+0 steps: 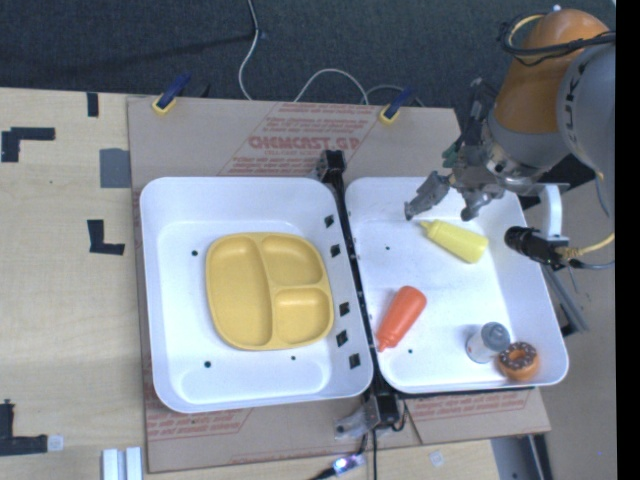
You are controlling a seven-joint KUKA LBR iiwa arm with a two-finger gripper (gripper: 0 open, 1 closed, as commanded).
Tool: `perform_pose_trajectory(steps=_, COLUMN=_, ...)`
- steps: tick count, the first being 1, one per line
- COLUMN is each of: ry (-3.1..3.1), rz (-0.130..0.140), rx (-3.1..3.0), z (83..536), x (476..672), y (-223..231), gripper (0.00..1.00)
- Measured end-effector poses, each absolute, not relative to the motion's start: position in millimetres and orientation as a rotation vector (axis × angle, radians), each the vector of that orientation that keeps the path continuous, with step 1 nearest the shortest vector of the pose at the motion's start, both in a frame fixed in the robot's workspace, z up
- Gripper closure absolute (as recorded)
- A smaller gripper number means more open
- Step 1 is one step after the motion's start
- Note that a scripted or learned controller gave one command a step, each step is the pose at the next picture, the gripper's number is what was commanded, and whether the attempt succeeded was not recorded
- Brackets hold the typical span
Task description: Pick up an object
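- Gripper point(446, 204) — fingers spread, nothing between them, over the right bin point(525, 268), just above the yellow bottle point(455, 240).
- Right bin also — orange carrot point(401, 316), grey cap point(487, 342), doughnut point(520, 359).
- Left bin point(165, 268) — yellow divided plate point(268, 290).

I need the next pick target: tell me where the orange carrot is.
The orange carrot lies in the right bin, near its left wall, below the yellow bottle and left of the small grey can.
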State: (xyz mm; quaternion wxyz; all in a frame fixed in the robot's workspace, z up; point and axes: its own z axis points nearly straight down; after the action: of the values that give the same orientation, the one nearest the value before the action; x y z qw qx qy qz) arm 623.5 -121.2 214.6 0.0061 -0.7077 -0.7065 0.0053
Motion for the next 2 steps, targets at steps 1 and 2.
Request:
perform_pose_trajectory(steps=1, ry=-2.222, rz=0.002, rx=-2.219, z=224, x=626.2, y=-121, gripper=0.00)
perform_pose_trajectory(steps=2, ry=-2.221, rz=0.006, rx=-2.219, z=178, x=620.9, y=-124, gripper=0.00)
